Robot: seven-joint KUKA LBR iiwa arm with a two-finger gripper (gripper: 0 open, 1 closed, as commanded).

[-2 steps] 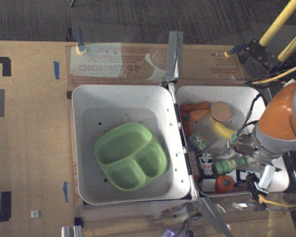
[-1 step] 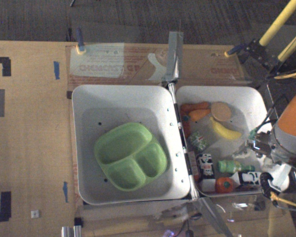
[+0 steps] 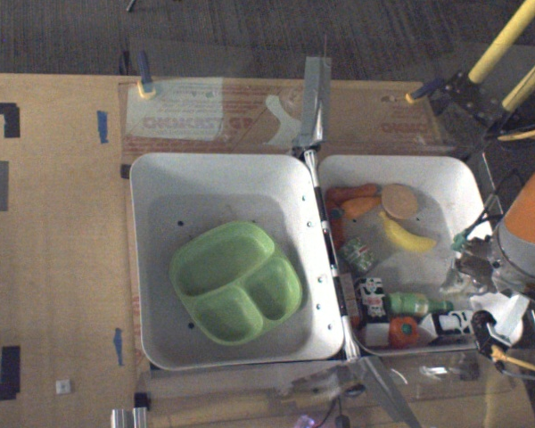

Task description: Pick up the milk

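Note:
The milk (image 3: 369,294) is a small carton with black and white cow patches. It lies in the right bin (image 3: 446,172), near the front-left, close to the wall shared with the other bin. My gripper (image 3: 465,273) hangs over the right side of that bin, about a hand's width to the right of the carton, below the orange band of the arm (image 3: 528,210). Nothing shows between the gripper and the milk except a green bottle (image 3: 413,305) lying on its side.
Also in the right bin are two carrots (image 3: 355,200), a round tan disc (image 3: 399,201), a banana (image 3: 407,236), a green can (image 3: 359,254), an orange-red fruit (image 3: 403,331) and a dark labelled box (image 3: 447,322). The left bin (image 3: 160,185) holds a green divided plate (image 3: 235,281).

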